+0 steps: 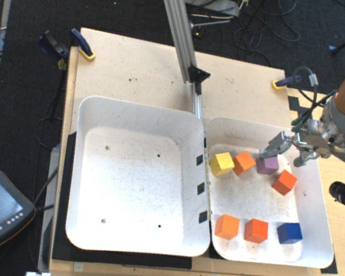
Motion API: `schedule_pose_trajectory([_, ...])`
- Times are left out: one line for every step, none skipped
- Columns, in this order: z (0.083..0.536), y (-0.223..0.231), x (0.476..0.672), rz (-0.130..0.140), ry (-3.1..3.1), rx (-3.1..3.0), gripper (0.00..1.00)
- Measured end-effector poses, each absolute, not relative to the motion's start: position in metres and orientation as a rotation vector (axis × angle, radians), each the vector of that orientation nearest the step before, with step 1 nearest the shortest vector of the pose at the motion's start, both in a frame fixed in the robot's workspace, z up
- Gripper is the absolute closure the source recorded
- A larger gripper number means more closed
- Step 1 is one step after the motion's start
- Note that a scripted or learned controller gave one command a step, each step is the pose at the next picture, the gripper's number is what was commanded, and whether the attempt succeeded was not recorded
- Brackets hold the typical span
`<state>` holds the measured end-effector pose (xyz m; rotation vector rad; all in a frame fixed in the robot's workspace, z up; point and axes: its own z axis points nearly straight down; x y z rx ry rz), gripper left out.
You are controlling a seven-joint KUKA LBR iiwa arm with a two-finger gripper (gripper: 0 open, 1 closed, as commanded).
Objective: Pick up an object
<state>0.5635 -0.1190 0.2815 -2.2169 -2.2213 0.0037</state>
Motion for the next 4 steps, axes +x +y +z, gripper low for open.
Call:
schedule_pose_trajectory([0.284,-0.119,0.564,0.000,-2.222,-2.221,0.00])
schedule_pose_trajectory([0.226,-0.110,0.567,0.006,-2.218,-2.219,0.00])
schedule_pose_trajectory([0.162,-0.111,0.569,0.007,-2.216,-2.219,0.00])
schedule_pose_trajectory([0.100,-0.117,0.569,0.006,-2.217,-2.220,0.00])
